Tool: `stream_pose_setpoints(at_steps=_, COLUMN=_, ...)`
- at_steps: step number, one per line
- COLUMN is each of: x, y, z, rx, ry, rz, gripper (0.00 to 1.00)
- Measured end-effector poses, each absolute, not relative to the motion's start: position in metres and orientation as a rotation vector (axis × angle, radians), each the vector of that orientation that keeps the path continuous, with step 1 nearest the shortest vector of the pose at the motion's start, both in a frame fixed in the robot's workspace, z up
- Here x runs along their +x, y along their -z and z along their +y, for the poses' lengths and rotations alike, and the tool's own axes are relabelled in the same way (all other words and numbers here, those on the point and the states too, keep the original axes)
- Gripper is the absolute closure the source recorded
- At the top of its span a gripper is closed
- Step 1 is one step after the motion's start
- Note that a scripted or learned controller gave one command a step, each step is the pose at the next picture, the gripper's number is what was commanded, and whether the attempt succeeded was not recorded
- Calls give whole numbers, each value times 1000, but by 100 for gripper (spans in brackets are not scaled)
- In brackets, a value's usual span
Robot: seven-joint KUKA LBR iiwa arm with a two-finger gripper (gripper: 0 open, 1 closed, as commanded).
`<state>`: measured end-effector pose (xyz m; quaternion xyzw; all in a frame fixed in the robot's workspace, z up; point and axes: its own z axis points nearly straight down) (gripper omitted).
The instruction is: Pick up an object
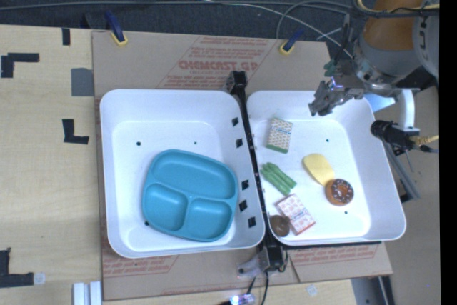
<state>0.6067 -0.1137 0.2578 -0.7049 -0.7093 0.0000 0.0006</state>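
Note:
My gripper (321, 102) hangs above the far edge of the right bin (357, 126), with nothing visible between its dark fingers. Below it in that bin lie a small green-and-yellow packet (280, 134), a green pod-shaped piece (278, 177), a yellow oval piece (318, 168), a brown sprinkled doughnut (340, 191), a red-and-white packet (295, 213) and a small brown round thing (279, 226). The packet nearest the gripper sits to its lower left, well apart from it.
The left bin (121, 118) holds a blue divided plate (189, 195). A black divider (245, 146) runs between the bins. Cables (285, 11) trail across the back, and two clamps (118, 32) pin the cardboard base.

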Motion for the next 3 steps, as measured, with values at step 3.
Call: stream_pose_setpoints(at_steps=3, x=621, y=-244, z=59, rx=-2214, ry=-4, rz=-2226, gripper=100)
